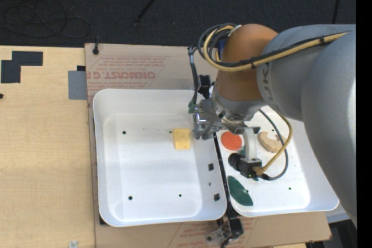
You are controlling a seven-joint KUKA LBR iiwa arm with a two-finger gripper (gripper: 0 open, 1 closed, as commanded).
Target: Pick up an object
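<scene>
Dark carpeted floor with loose black cables runs across the top of the camera view, and below it sits a light wooden bench (pixel 40 148) with a cardboard sheet (pixel 139 69) under two shallow white bins. The left bin (pixel 110 183) takes up the middle of the shot and has just one thing in it: a small yellow block (pixel 182 139), lying flat on the bin floor at about 2 o'clock from the bin's centre, near its right wall. The right bin (pixel 302 194) is mostly covered by the arm (pixel 314 84), which comes in big and grey from 3 o'clock with its orange band (pixel 244 58) sitting over the seam between the bins. The gripper (pixel 202 125) hangs at the left bin's right wall, just beside the yellow block on its 2 o'clock side, but I honestly can't tell how its jaws stand or whether it has hold of anything, too much clutter there. In the right bin there's a red-orange disc (pixel 232 141), a tan lumpy piece (pixel 268 142) at 3 o'clock from it, and a dark green leaf-shaped thing (pixel 239 191) down at 6 o'clock near the front wall.
</scene>
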